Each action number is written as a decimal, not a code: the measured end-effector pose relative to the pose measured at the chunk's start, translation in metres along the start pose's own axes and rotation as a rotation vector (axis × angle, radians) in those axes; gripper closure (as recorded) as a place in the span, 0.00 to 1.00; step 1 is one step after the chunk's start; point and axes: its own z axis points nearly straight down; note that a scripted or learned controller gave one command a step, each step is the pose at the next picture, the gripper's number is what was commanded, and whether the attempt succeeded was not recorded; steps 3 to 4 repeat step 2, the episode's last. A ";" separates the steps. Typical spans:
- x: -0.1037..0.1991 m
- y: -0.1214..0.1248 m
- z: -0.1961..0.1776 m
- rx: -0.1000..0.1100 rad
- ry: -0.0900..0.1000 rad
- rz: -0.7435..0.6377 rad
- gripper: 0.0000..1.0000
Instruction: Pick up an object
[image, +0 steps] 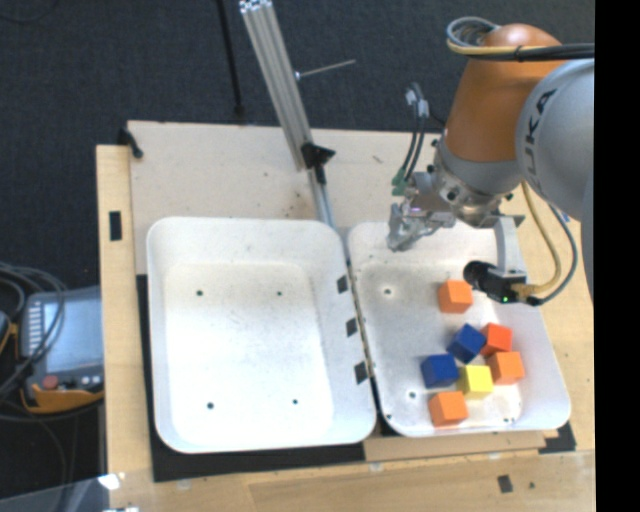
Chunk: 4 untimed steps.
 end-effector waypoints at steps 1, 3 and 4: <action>0.052 0.007 -0.001 -0.002 0.001 -0.002 1.00; 0.106 0.000 0.001 0.000 0.001 -0.002 1.00; 0.106 0.000 0.001 0.000 0.001 -0.002 1.00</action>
